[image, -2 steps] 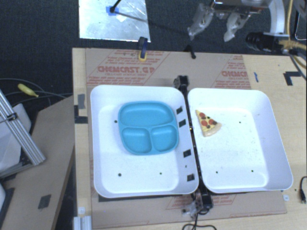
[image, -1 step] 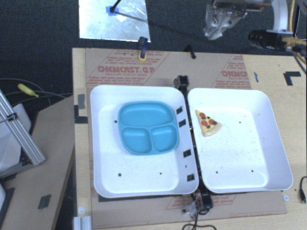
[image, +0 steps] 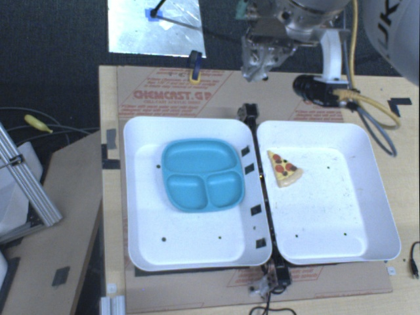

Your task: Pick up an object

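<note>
We see a brown tabletop (image: 172,98) over dark carpet (image: 52,38) and cannot tell whether the gripper (image: 254,69) is released or clenched.

A shiny metal sheet (image: 156,18) lies at the upper left. Just below, a blue-and-yellow clamp (image: 195,67) sits on a board (image: 172,92) with red lettering.

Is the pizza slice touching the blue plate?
Apart. The camera view shows the pizza slice in the right bin, the blue plate in the left bin.
</note>
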You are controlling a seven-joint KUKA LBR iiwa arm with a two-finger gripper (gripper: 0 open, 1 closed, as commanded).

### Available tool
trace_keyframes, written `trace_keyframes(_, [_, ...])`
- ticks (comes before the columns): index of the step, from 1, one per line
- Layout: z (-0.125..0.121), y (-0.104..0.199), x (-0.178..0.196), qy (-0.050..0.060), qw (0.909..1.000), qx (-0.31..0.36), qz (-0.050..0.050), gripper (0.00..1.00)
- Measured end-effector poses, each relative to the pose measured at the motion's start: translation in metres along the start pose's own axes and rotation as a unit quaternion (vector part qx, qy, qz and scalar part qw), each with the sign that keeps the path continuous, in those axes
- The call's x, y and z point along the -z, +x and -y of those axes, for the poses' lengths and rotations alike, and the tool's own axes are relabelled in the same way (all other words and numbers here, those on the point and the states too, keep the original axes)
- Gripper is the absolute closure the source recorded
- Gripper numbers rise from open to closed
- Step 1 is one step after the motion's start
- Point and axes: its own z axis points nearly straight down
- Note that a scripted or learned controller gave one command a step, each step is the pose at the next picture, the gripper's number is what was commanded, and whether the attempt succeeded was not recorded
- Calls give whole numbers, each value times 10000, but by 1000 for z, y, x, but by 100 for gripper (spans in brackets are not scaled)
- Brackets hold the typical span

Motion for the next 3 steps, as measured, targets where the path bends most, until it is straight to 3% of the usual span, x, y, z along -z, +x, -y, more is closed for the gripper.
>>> trace_keyframes(1, [-34, -45, -60, 3, 10000, -66, 21, 100])
trace_keyframes(2, [52, -13, 17, -57, 10000, -3, -16, 100])
trace_keyframes(3, [90, 51, -51, 11, 10000, 6, 6, 100])
